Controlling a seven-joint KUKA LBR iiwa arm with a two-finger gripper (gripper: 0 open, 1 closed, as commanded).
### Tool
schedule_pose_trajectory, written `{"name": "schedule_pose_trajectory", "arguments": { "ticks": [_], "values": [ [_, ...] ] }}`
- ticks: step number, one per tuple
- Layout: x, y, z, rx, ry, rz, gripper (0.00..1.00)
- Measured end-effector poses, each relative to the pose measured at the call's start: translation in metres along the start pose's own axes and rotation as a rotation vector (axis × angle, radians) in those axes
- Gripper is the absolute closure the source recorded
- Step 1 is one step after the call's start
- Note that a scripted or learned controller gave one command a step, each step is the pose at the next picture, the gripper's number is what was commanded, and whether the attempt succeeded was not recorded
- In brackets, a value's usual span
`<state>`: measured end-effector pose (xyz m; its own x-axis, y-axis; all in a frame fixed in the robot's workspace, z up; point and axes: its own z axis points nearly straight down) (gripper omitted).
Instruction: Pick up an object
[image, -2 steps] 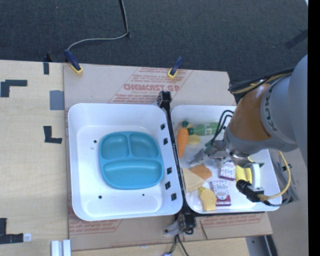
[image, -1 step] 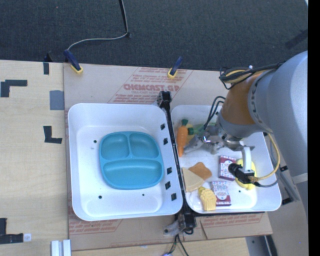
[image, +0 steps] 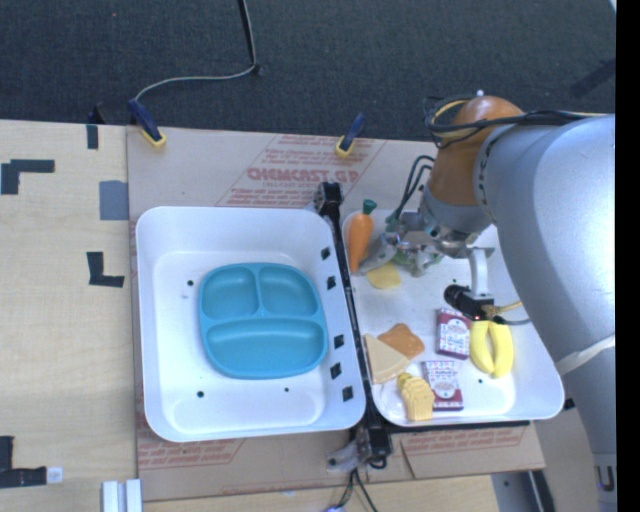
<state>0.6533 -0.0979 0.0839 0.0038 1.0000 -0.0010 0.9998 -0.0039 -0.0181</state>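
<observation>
My gripper (image: 393, 256) hangs low over the far left part of the right bin (image: 530, 395). Close to its left lies an orange carrot (image: 358, 235) with a green top, against the bin's left wall. A small pale yellow piece (image: 385, 278) lies just below the gripper. Nearer the front lie an orange wedge (image: 404, 340) on a tan slice (image: 380, 358), a yellow corn-like piece (image: 416, 397), two small red packets (image: 453, 334) (image: 443, 385) and a yellow banana (image: 492, 347). No object shows between the fingers.
The left bin (image: 160, 300) holds a blue divided plate (image: 264, 320). A black clip rail (image: 338, 290) runs between the bins. Both bins rest on brown cardboard (image: 270, 175) held by yellow and blue clamps. The arm's grey body covers the right bin's far right side.
</observation>
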Motion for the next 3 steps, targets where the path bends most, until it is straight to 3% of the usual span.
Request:
{"name": "schedule_pose_trajectory", "arguments": {
  "ticks": [1, 2, 3],
  "values": [
    [-0.02, -0.096, 0.0, -0.019, -0.001, -0.003, 0.0],
    [-0.021, -0.017, -0.002, -0.018, -0.008, -0.002, 0.0],
    [-0.009, 0.008, -0.002, 0.014, -0.012, 0.011, 0.0]
  ]
}}
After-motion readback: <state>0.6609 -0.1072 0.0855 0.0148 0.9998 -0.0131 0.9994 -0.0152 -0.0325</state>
